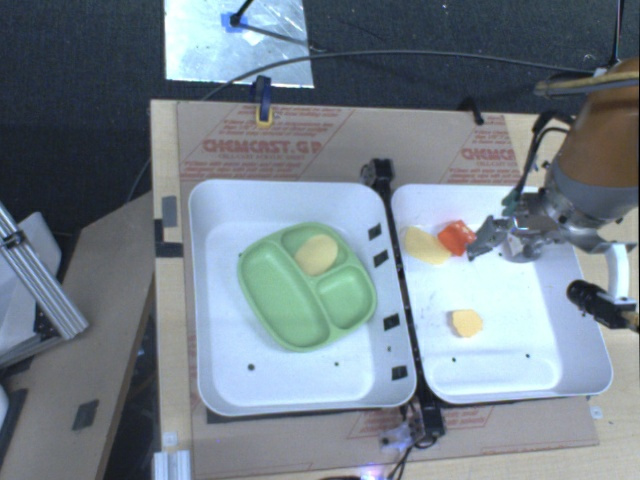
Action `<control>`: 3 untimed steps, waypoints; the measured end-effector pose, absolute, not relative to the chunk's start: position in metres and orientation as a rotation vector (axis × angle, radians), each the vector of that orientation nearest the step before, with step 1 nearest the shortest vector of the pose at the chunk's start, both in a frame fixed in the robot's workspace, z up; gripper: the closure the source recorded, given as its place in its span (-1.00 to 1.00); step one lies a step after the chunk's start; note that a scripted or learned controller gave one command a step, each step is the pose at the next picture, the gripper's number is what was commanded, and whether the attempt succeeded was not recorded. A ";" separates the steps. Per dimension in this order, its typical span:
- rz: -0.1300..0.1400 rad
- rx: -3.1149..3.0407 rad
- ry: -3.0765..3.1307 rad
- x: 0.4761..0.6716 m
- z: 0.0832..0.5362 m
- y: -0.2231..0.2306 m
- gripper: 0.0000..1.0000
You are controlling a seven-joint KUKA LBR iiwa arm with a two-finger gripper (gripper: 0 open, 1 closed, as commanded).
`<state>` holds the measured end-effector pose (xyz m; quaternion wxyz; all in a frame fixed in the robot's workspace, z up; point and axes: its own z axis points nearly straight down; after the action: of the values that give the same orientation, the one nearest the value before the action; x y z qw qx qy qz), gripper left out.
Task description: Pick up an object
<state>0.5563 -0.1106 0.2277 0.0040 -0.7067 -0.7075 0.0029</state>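
Camera view: looks down at a slant on the bench (pixel 330 138) and both bins.
Left bin (pixel 215 368): holds a green divided plate (pixel 290 303), with a pale yellow piece (pixel 318 255) in the compartment nearest the bin's far edge.
Right bin (pixel 540 368): holds three loose things. An orange-red block (pixel 455 236) and a yellow oval piece (pixel 427 247) lie touching near the far left corner; a small yellow chunk (pixel 465 322) sits apart from them, toward the near edge and left of the middle.
Tool (pixel 483 239): low over the right bin's far half, just right of the orange-red block, pointing at it. I cannot tell whether it is apart or together, and nothing shows clamped in it.
Step in hand: approach, by my reading; no object is lifted yet.
Likely target: the orange-red block, being closest to the tool.
Next move calls for: centring on the block, then closing without also catching the yellow oval piece pressed against it.
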 end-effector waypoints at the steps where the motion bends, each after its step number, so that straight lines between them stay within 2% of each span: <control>1: -0.002 -2.219 -2.226 0.559 0.233 -0.110 -1.00; 3: 0.003 -2.219 -2.221 0.556 0.128 -0.121 -1.00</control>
<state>0.5562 -0.1211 0.1279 0.0013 -0.7068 -0.7074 0.0008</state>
